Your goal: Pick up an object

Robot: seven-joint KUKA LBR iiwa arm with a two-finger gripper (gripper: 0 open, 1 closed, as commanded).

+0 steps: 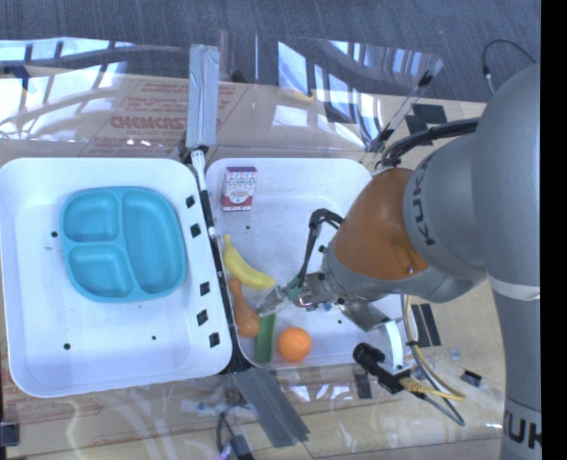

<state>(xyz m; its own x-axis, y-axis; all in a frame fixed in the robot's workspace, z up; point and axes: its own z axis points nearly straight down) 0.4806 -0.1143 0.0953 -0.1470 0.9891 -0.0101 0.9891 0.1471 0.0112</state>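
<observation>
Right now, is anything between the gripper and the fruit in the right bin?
Nothing visible. The gripper hangs low in the right bin, right beside the banana, the carrot and the orange.

Tray (124,242) in left bin (20,286)

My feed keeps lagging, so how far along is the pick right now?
Done: the arm has reached into the right bin, its tool low beside the banana, carrot and orange.
In hand: nothing that I can confirm; no item looks raised off the bin floor.
Left: grasp one item and lift it. The snack box and blue divided plate lie untouched.
</observation>
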